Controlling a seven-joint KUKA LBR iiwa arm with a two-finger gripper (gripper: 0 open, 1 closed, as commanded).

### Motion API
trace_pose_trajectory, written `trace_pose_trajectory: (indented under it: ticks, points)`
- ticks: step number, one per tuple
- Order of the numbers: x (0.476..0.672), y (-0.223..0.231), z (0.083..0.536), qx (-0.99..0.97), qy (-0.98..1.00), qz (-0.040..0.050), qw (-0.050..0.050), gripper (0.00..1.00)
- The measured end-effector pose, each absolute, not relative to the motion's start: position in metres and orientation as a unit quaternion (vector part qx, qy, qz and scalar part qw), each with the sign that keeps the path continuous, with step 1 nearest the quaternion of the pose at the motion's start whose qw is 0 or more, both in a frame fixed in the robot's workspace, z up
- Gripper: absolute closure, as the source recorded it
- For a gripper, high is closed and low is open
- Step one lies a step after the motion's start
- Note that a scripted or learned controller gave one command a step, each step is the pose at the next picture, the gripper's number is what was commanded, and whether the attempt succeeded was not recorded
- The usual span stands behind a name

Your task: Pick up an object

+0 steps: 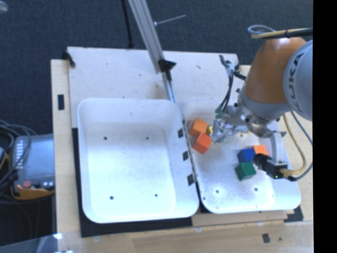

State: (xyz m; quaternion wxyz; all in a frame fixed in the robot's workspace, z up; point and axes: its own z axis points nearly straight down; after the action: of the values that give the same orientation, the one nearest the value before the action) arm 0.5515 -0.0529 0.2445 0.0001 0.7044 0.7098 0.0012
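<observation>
The biggest risk is a miss or a shove: the gripper point(217, 131) sits low in the right bin point(231, 202) just beside two orange blocks point(200, 135) that lie against the bin's left wall. If it closes off-centre, a block may be pushed along the wall or wedged into the corner rather than caught. The two blocks touch each other, so both may be squeezed at once and slip out.

The arm point(276, 78) reaches in from the right, its wrist bent down over the bin's upper middle, with the tool pointing left toward the orange pair. Whether the jaws are spread or closed I cannot tell.

A blue block point(246, 155), a green block point(245, 171) and a small orange block point(260, 149) sit clustered further right, apart from the gripper. The left bin point(84, 115) stands alongside.
</observation>
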Motion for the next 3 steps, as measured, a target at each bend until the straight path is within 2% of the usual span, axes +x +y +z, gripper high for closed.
trace_pose_trajectory:
  ticks: [3]
  points:
    - [0.540, 0.098, 0.251, 0.704, 0.710, 0.0006, 0.000, 1.00]
